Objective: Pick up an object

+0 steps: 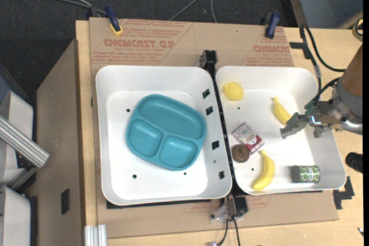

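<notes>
The right bin (pixel 300 80) holds a yellow lemon (pixel 233 91), a small banana (pixel 281 110), a larger banana (pixel 264 171), a red and white packet (pixel 247 135), a brown round object (pixel 240 153) and a green can (pixel 304 174). My gripper (pixel 304 128) hovers over the right side of this bin, just right of the small banana and above the can. Its fingers are spread open with nothing between them.
A teal divided plate (pixel 166 131) lies in the left bin (pixel 109 124). A black divider with clips (pixel 214 118) runs between the two bins. Cables cross the floor at the back, and blue clamps (pixel 271 23) hold the cardboard base.
</notes>
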Action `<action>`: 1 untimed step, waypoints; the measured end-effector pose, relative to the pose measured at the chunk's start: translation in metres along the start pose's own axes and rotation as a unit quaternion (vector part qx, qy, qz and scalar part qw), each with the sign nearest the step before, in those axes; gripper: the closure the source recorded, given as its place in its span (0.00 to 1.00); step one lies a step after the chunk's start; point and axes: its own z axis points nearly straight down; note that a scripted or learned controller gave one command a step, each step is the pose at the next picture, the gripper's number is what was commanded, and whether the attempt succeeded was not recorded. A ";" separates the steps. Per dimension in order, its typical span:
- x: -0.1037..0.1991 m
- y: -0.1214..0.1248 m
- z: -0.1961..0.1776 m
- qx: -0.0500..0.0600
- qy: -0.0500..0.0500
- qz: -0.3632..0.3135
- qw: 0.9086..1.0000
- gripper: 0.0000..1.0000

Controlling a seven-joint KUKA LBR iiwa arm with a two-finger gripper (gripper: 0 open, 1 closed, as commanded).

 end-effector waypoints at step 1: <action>0.000 0.003 0.063 0.001 0.000 0.000 1.000 0.00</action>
